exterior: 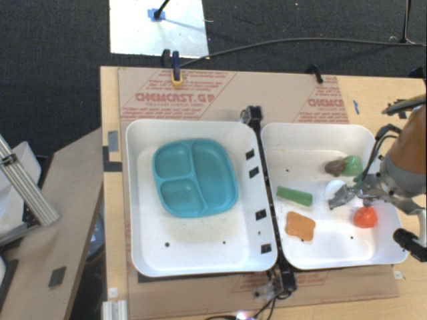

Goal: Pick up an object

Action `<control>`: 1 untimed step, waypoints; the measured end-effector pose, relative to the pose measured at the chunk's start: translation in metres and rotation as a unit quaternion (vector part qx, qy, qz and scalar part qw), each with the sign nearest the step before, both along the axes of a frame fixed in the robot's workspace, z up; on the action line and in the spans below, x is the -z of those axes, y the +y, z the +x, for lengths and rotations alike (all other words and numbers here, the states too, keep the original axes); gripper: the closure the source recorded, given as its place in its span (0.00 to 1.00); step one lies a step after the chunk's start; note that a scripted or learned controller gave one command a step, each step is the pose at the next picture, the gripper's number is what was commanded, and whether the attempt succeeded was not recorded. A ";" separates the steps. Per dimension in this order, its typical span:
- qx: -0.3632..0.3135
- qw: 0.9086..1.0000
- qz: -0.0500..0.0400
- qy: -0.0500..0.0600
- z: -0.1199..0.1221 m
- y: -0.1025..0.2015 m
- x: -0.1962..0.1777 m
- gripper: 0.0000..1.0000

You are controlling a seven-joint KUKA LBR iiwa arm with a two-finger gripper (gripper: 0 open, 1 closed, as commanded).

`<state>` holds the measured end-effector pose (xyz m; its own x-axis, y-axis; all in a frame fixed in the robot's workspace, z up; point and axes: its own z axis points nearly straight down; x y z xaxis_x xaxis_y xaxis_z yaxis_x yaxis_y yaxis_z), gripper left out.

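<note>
On the table, the left bin holds a teal divided plate, sitting a little toward ten o'clock of the bin's middle. The right bin carries the small things: a green stick near its left wall, an orange lumpy piece just at six o'clock of that stick, a brown and green lump up toward one o'clock, and a red ball toward four o'clock. The claw hangs low over a small white piece between the lump and the ball; from here I cannot tell how wide it stands or whether it grips anything.
</note>
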<state>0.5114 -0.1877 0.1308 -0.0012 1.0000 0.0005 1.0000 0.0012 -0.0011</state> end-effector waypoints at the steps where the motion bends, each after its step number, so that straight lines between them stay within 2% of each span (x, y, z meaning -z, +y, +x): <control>1: 0.000 1.000 0.000 -0.001 0.001 0.000 0.048 0.00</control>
